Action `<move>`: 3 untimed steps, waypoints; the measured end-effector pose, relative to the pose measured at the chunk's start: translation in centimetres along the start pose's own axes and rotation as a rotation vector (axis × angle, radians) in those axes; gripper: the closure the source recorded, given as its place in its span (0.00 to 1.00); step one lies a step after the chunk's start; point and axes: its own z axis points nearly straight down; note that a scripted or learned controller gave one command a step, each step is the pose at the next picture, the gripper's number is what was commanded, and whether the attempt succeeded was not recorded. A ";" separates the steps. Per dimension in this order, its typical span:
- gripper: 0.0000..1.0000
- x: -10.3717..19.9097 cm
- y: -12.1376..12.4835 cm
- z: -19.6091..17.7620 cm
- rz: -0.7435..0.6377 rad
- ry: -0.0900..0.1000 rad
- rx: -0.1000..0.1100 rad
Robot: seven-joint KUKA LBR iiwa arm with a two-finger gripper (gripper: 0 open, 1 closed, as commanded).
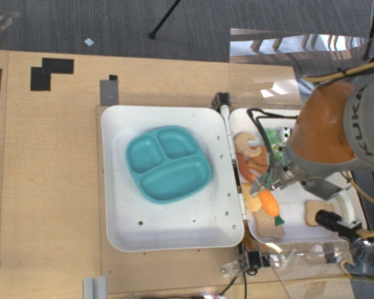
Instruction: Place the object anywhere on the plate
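Gripper (263, 182) hung low over the right bin (352, 199), near its left wall, among a heap of toy food; its state could not be told, since the arm (327, 126) covered most of it. A carrot (269, 203) lay just below it, orange with a green tip, touching a tan piece beside it, and whether anything gripped it could not be told. More food lay above, pale and orange-brown, with something green behind. A teal plate (168, 164) with three compartments sat in the left bin (121, 229), well apart from the carrot. Both bins rested side by side on the wooden surface (43, 198).
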 end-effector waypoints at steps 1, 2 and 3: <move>1.00 5.4 5.3 -1.4 -0.218 0.000 -0.001; 1.00 10.9 9.7 -2.5 -0.071 0.002 0.000; 0.00 10.7 9.6 -2.5 -0.071 0.001 0.001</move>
